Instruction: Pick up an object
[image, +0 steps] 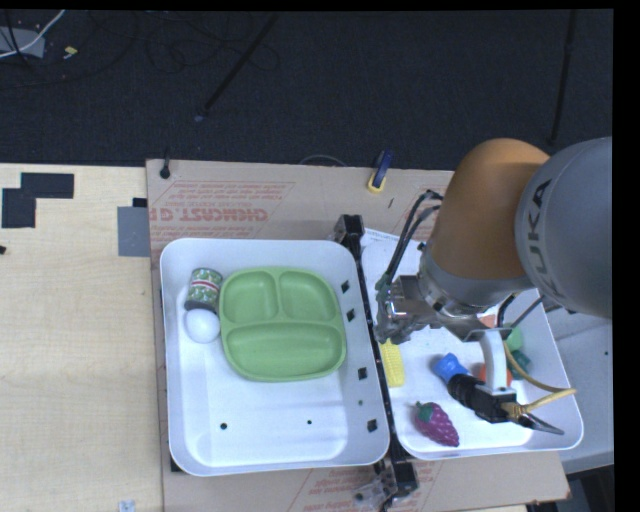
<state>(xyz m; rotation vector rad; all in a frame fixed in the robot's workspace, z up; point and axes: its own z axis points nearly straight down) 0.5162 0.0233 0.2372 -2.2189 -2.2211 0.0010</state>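
Several small things lie in the right-hand bin (470, 450), yellow corn (392, 365) close by my gripper (393, 312), its state untellable; I judge I'm mid-approach and must next lower squarely onto the corn.

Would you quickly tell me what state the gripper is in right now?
Gripper: cannot be told from this view; it hangs above the right white bin.

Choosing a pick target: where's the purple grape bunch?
Camera view: the purple grape bunch lies in the view's right-hand bin, near its front rim, below the blue piece.
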